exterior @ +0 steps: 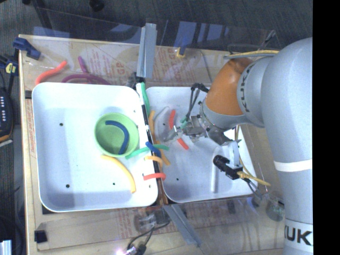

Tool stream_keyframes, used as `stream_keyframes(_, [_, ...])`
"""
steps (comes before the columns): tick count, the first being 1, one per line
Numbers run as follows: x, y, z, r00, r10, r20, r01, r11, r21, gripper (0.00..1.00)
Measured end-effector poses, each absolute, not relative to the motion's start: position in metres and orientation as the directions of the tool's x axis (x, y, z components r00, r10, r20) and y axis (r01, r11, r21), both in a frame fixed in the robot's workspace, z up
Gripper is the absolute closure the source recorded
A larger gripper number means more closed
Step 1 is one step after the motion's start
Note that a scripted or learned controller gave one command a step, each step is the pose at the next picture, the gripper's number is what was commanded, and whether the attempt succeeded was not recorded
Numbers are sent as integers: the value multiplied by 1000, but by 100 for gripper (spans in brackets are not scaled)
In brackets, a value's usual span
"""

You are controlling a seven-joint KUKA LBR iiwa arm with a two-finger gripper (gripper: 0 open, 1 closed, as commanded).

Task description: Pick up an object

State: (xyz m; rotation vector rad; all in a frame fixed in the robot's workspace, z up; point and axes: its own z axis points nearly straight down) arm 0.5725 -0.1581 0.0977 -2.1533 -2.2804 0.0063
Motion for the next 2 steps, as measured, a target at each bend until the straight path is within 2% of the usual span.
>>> stream_keyframes(1, [572, -158, 108, -64, 998, -1, 998, 64, -9, 100])
stream_keyframes(2, [589, -147, 201, -295, 956, -1, 956, 295, 0, 100])
